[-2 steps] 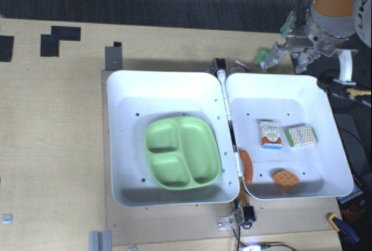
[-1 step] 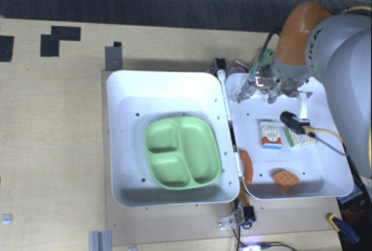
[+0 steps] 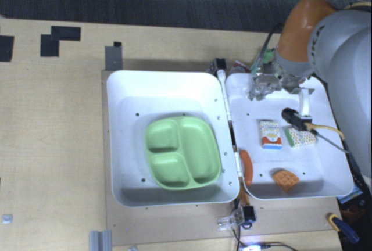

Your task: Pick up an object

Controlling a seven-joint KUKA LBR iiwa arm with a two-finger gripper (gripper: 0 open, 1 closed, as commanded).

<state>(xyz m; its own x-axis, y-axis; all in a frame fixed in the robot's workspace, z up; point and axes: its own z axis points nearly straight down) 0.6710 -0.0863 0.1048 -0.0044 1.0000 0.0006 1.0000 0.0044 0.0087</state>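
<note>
Green divided plate (image 3: 183,151) lies flat in the left bin (image 3: 125,104), towards its near side, three compartments facing up and nothing in them. The bin itself is shallow and white and sits on a pale wooden bench (image 3: 52,145). Pieces of black tape (image 3: 61,39) mark the bench near its far left edge.

The right bin (image 3: 325,183) touches the left one along a shared rim. An orange-red sausage (image 3: 246,165) lies lengthwise against the right bin's left wall, near the front. Just to its right, in the front part of the bin, is a brown waffle (image 3: 285,179) with a grid pattern, close to the sausage but apart from it. Behind the waffle, around the middle of the bin, a small white carton (image 3: 270,133) with red and blue print lies flat. A green-patterned packet (image 3: 303,139) lies just beside the carton on its right, with a narrow gap between them.

The gripper (image 3: 260,92) hangs over the far left corner of the right bin, behind the carton and well apart from the waffle and sausage. Nothing is seen held in it, and from this angle I cannot tell whether it is open or closed. The grey arm (image 3: 343,58) with its orange band enters from the right, above the bin's far right side.
</note>
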